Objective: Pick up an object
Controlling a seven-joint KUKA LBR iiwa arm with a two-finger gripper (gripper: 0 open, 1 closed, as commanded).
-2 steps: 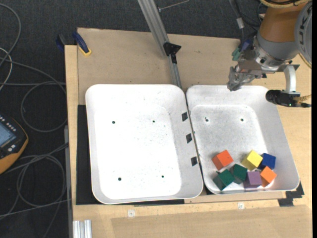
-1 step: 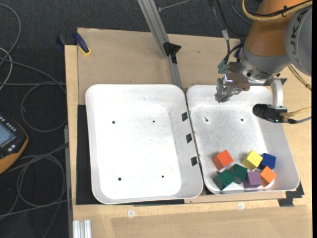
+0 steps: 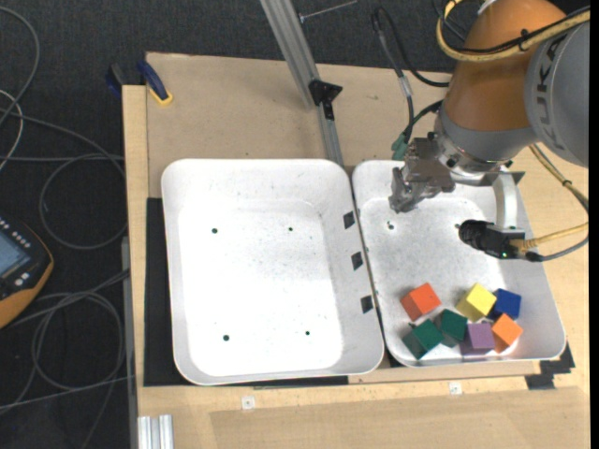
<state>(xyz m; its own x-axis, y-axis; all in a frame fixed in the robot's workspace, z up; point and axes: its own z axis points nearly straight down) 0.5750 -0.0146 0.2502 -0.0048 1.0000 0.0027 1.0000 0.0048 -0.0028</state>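
Camera view: matte, solid-coloured cubes clustered touching in near corner of smooth, speckled right white bin (image 3: pixel 393 251) — orange block (image 3: pixel 421 300), two green, yellow block (image 3: pixel 478 300), blue, purple, second orange — with metallic gripper (image 3: pixel 404 200) over bin's far end, well apart, finger state undeterminable.

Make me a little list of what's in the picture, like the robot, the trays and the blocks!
robot hand: gripper above the far end of the right tray
right tray: holds all the blocks
blocks: orange, yellow, blue, green, dark green, purple, another orange
block spot: bunched in the near corner
left tray: white, speckled
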